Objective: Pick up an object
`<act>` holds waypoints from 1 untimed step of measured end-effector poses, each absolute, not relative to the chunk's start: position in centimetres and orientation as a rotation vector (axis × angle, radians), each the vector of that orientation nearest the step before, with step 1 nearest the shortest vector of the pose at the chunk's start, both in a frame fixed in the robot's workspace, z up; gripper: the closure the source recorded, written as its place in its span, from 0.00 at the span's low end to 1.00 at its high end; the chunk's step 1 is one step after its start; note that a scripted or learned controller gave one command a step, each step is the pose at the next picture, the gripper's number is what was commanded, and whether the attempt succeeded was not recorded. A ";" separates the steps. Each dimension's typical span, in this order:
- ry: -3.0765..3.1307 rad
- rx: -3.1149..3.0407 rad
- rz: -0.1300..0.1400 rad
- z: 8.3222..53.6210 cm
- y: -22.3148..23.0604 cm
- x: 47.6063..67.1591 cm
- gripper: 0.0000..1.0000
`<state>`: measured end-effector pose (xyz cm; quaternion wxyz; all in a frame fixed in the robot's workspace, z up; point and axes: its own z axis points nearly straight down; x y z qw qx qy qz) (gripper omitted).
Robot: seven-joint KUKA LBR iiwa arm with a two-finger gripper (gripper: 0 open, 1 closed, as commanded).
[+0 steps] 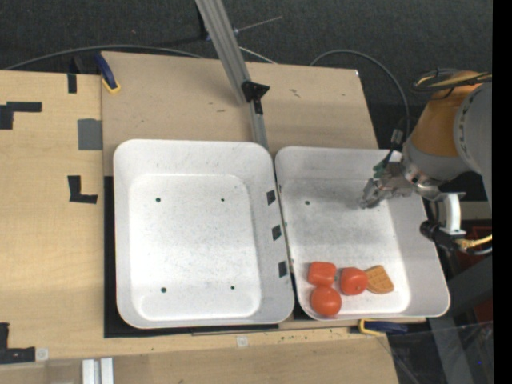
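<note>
Three red, tomato-like objects cluster at the near end of the right bin: one at the left, one in the middle and one in front. An orange, bread-like piece lies just right of them. My gripper hangs over the right bin's far right part, pointing down toward the bin floor, well away from the objects. Nothing shows between its fingers.
The left bin stands beside the right one, with black clips along the shared edge. A slanted metal pole rises from behind the bins. Cables run over the bench at the back right.
</note>
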<state>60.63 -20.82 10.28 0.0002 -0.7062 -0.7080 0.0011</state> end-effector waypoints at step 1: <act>-2.225 -2.222 -0.002 14.6 -20.7 60.4 1.00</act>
